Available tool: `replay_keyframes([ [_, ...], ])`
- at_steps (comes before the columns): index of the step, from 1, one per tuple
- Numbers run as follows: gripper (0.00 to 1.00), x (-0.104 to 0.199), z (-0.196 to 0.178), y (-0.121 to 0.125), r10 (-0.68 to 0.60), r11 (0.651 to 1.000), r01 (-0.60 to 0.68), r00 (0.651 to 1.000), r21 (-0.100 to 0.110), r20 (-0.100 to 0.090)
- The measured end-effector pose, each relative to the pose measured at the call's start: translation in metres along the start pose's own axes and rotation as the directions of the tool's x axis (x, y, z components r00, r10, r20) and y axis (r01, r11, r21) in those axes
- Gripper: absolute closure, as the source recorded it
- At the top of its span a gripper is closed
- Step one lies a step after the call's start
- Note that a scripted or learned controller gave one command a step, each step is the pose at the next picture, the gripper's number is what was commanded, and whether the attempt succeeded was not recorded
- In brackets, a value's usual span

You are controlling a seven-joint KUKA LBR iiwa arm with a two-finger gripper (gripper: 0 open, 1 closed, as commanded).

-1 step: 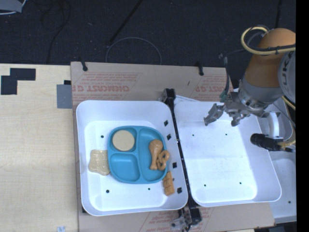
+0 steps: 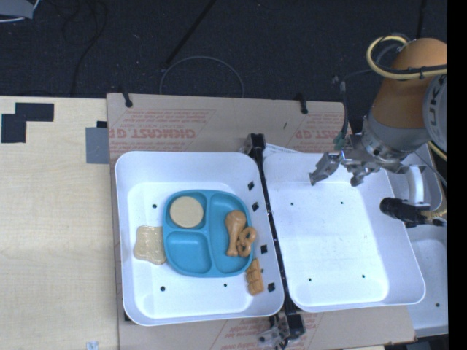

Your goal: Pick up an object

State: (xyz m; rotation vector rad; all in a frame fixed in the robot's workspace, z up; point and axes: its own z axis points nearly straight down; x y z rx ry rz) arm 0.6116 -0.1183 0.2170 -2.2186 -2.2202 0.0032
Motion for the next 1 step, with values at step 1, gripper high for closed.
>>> replay_keyframes([
  [1,0.00,-0.0002,0.0639,0.0022,0.000,1.000,0.000,1.000,0.005,-0.001],
])
